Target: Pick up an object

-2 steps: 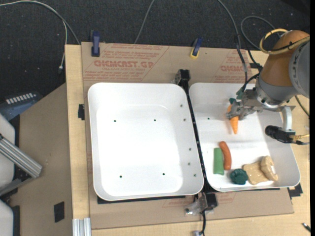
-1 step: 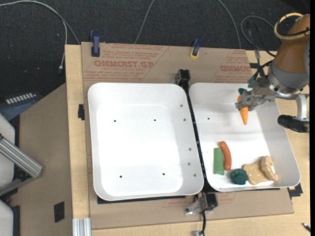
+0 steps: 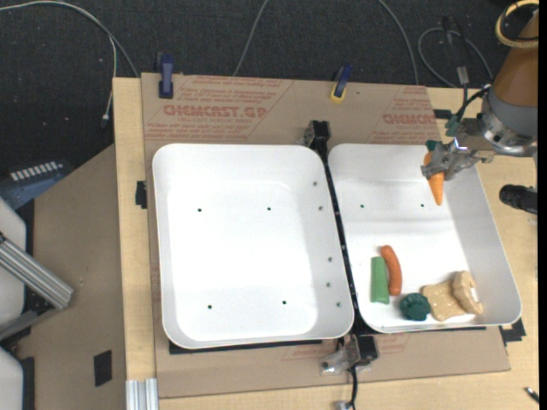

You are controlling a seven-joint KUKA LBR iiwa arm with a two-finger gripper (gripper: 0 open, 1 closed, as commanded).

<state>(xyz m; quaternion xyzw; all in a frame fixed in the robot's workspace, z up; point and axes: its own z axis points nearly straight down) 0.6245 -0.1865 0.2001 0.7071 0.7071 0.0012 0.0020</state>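
Camera view is showing an orange carrot (image 3: 437, 187) hanging point-down between my fingers, over the upper right part of the right bin (image 3: 479, 220), at about one o'clock from that bin's middle. My gripper (image 3: 438, 166) is closing on the carrot's top end, with the fingers pinching it from either side, and the carrot's tip is pointing toward six o'clock. My arm is reaching in from three o'clock, and its orange band (image 3: 515, 77) is sitting above the grey wrist at the upper right.

Toward six o'clock from the carrot, other things are lying on the bin's floor. A green stick (image 3: 379, 279) is lying upright in the picture, and an orange-red sausage (image 3: 392, 269) is lying just beside it at its three o'clock side. A dark teal lump (image 3: 415, 306) is sitting at about five o'clock from those two, touching a tan piece (image 3: 453, 297) that is lying at its three o'clock side near the bin's lower right corner.

At nine o'clock from the right bin, the left bin (image 3: 248, 246) is sitting beside it. Both bins are resting on a cardboard sheet (image 3: 214, 109), which a blue clamp (image 3: 165, 75) and a yellow-tipped clamp (image 3: 341, 82) are gripping along its twelve o'clock edge.
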